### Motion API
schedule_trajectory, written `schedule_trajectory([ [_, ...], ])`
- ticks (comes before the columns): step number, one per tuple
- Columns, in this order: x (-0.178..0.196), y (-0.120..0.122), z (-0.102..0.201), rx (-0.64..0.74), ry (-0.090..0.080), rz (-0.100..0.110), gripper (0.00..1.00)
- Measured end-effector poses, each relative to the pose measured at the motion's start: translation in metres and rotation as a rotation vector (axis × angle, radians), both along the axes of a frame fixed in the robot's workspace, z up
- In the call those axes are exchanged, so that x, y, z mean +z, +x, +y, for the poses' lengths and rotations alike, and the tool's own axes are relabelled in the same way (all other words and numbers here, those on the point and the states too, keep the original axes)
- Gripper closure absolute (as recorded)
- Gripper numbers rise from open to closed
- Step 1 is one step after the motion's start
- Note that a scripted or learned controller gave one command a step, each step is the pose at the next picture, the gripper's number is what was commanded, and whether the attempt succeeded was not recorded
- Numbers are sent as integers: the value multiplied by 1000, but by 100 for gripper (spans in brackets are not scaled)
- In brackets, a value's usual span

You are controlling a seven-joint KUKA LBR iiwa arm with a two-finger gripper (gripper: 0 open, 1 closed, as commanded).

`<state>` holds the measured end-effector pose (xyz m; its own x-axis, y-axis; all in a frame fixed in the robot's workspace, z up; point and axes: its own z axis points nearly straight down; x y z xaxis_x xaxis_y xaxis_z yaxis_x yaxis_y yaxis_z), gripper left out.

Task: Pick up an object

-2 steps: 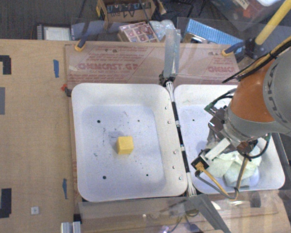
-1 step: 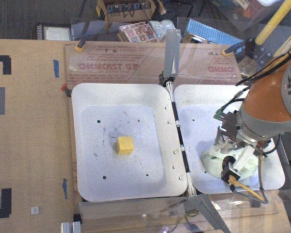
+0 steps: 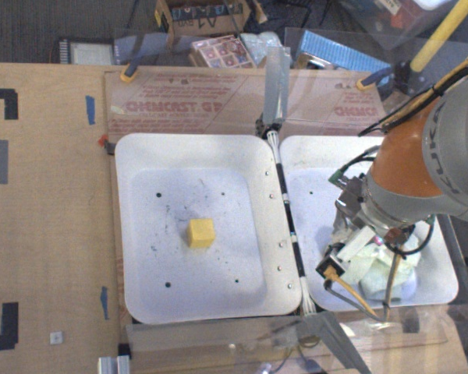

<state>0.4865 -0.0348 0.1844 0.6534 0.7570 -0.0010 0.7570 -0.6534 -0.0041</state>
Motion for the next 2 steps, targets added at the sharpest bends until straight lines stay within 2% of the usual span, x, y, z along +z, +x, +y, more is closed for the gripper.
schedule_trajectory([
  [1, 23, 1, 12, -135, -2, -3, 100],
  [2, 17, 24, -7, -133, -2, -3, 100],
])
